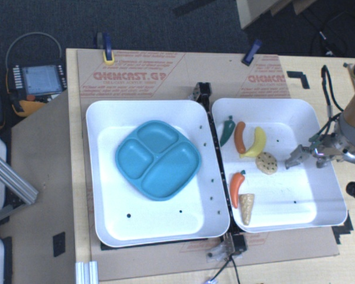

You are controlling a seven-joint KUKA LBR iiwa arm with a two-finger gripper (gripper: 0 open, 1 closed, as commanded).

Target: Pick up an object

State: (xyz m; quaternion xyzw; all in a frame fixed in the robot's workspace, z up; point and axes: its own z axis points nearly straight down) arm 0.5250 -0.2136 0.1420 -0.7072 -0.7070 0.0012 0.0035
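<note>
From the overhead camera you see the gripper [308, 156] over the right bin [319, 215], its fingers spread wide with nothing between them. The cookie [266, 163] lies just to its left, beside the banana [255, 143], sausage [241, 137] and green pepper [226, 131]. A carrot [236, 188] and a cone [247, 208] lie nearer the front. The blue divided plate [158, 159] sits in the left bin [106, 218].

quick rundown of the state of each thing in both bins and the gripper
plate: right side up, alone in left bin
pepper: lying in right bin
sausage: lying beside banana
banana: lying, touching cookie
cookie: flat
carrot: lying, end on cone
cone: lying near front wall
gripper: over right bin, holding nothing
</note>
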